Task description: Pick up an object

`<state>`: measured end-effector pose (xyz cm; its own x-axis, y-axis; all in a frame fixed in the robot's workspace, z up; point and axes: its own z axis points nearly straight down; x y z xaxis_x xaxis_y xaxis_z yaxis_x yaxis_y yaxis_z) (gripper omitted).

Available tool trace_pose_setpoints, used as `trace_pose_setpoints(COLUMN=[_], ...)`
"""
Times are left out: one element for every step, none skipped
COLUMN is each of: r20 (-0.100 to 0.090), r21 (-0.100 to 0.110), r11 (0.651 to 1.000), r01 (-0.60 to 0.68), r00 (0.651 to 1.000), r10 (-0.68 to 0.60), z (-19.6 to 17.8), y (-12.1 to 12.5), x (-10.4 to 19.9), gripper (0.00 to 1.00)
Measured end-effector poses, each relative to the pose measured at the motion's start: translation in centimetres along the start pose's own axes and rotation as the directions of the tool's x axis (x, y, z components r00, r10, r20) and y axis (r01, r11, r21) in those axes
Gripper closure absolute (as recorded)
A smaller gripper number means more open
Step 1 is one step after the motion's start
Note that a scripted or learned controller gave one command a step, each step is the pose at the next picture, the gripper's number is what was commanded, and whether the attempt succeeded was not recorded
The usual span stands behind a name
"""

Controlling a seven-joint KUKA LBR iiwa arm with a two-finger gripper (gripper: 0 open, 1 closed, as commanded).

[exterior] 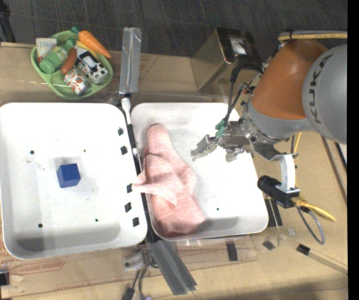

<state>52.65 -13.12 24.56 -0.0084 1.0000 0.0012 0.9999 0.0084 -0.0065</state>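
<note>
Broadly, we treat the two white bins as the work area: the left bin (17,167) fills the left half of the frame, the right bin (242,211) sits at centre. The arm (298,86) enters from the upper right.

We judge the pink cloth (167,180) the likelier target. It lies crumpled along the left side of the right bin, running from upper centre down to the lower wall. We expect it to be light, soft and limp, so it will sag and drape when lifted; a raised fold near its middle offers the best hold.

The claw (220,144) hangs to the right of the cloth's upper end, near but apart from it. We cannot tell how its tips stand.

The blue cube (69,174) sits in the left bin, well apart; we judge it stiff and light.
</note>
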Motion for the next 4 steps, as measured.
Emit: trace_pose_setpoints(r20=[0.001, 0.001, 0.001, 0.0], r21=[-0.002, -0.003, 0.001, -0.005], r11=[1.0, 0.982, 0.954, 0.989], r01=[0.013, -0.19, -0.3, -0.148], r00=[1.0, 0.982, 0.954, 0.989], r10=[-0.013, 0.19, 0.3, 0.148], z=[14.9, 5.4, 14.9, 15.3], y=[6.5, 1.5, 2.2, 2.6], x=[1.9, 7.5, 2.9, -2.3], gripper=[0.0, 0.0, 0.0, 0.0])
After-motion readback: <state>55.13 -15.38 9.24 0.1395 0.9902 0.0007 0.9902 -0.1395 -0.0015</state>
